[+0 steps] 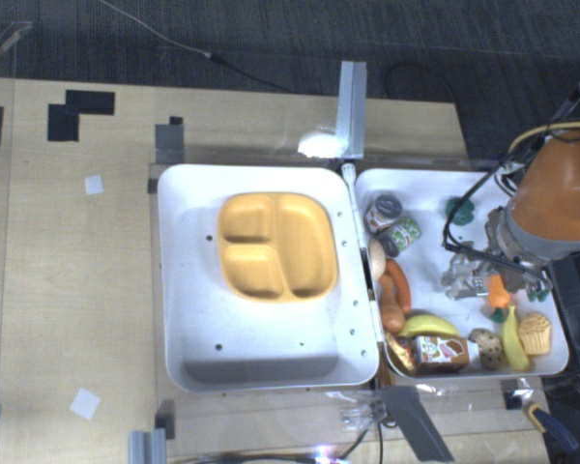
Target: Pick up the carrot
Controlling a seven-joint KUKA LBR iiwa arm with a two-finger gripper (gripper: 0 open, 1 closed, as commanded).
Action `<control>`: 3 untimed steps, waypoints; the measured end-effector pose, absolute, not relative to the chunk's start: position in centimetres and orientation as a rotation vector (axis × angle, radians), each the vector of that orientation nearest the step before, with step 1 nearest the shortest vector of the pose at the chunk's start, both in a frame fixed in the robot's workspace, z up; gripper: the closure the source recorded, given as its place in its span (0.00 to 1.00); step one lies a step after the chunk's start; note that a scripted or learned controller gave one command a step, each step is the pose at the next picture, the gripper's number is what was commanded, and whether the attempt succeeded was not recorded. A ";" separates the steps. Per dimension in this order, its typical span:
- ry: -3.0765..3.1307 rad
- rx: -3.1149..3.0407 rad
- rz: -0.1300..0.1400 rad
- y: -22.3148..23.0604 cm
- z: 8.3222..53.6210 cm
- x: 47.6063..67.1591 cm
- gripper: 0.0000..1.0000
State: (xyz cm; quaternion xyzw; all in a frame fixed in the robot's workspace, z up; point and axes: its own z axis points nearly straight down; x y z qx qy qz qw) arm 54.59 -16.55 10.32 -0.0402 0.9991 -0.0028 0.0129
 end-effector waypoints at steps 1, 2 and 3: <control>3.114 -0.126 -0.008 -16.5 10.3 54.6 0.00; 3.125 0.068 -0.002 -18.1 9.0 52.4 0.00; 3.084 0.356 -0.009 -15.5 9.3 49.7 0.00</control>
